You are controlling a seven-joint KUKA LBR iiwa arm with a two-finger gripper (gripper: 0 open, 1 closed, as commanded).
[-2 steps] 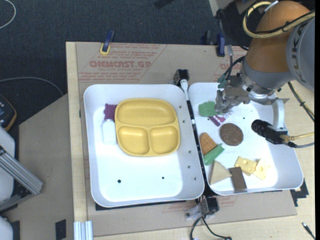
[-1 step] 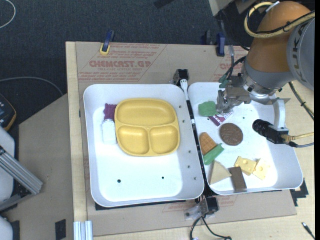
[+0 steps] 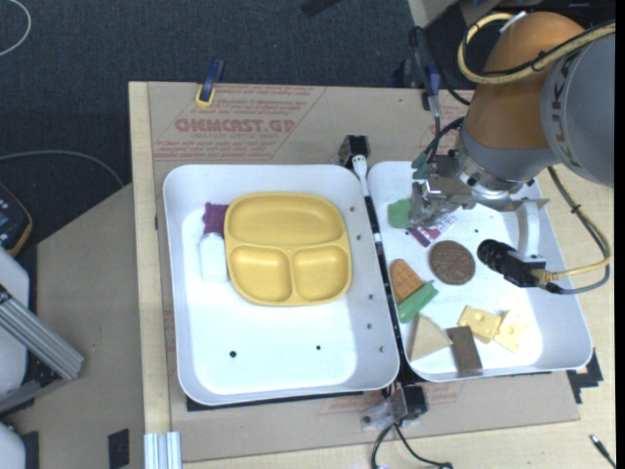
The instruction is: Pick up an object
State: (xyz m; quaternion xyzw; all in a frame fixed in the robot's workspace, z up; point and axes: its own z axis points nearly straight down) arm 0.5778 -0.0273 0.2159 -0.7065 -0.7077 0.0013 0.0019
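Note:
My gripper (image 3: 430,213) reaches down into the far left part of the right bin (image 3: 566,306). It stands over a small pink-and-white packet (image 3: 433,227), next to a green piece (image 3: 398,211). Just in front lies a round brown cookie (image 3: 452,262). Nearer the bin's left wall sit an orange cracker (image 3: 405,278) and a green wedge (image 3: 418,301). At the front lie a tan triangle (image 3: 427,338), a brown bar (image 3: 463,350) and yellow cheese pieces (image 3: 493,325). The fingers are hidden under the wrist.
The left bin (image 3: 273,360) holds a yellow divided plate (image 3: 288,245), with a purple item (image 3: 215,217) and a white bottle (image 3: 212,258) at its left. Black clamps (image 3: 354,149) sit where the bins meet. Cardboard (image 3: 244,115) lies beneath both bins.

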